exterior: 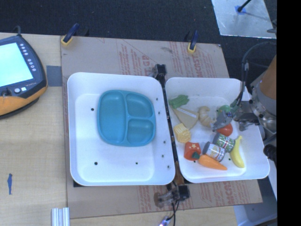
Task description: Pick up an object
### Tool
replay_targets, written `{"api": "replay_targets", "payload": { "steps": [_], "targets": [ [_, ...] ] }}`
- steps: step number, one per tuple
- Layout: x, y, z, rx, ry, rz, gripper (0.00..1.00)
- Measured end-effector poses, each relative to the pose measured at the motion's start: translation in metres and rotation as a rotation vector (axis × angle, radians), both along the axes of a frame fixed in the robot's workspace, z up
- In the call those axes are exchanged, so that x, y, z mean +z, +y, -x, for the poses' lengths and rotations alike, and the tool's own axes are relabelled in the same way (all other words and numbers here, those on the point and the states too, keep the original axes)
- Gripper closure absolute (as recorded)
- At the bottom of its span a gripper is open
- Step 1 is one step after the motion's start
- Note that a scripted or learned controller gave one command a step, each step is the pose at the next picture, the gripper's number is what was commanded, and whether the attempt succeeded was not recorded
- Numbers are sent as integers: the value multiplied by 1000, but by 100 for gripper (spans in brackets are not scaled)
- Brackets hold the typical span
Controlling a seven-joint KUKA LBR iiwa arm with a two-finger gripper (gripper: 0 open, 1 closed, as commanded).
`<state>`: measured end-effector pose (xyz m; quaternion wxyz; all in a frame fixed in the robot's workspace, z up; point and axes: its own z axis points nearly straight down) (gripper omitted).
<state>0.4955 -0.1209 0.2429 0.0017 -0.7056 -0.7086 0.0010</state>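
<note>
The arm (pixel 267 86) is reaching in from the right, and its gripper (pixel 225 120) is sitting low over the right bin (pixel 207 84), among the toy food. Whether it is gripping anything cannot be told; its tip is merging with the clutter beneath.

Right bin contents: a red tomato (pixel 226 130) is lying just below the gripper tip, touching or nearly so. A green piece (pixel 225 111) is sitting just above it. A small can (pixel 221 146) with a green and white label is lying on its side below the tomato; its print is too small to read. A banana (pixel 237 153) is lying near the right wall, an orange carrot (pixel 211 162) along the lower edge, and a red block (pixel 192 150) just left of the carrot. A yellow piece (pixel 182 133), a tan wedge (pixel 187 118), a green leafy item (pixel 178 100) and a beige lump (pixel 205 116) are filling the left half.

The left bin (pixel 80 126) is holding a blue divided plate (pixel 126 117).

The cardboard sheet (pixel 113 55) under the bins is carrying faint red print, unreadable. Clamps (pixel 69 34) are pinning its top edge. A tablet (pixel 16 72) with a lit screen is resting at far left.
</note>
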Motion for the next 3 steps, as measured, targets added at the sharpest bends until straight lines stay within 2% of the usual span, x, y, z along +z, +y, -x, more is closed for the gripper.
{"api": "replay_targets", "payload": {
  "steps": [1, 2, 3],
  "targets": [
    [-130, -22, 5, 2, -16, 6, 0],
    [-121, -24, 6, 6, -11, 8, 100],
    [-121, -24, 6, 6, -11, 8, 0]
  ]
}}
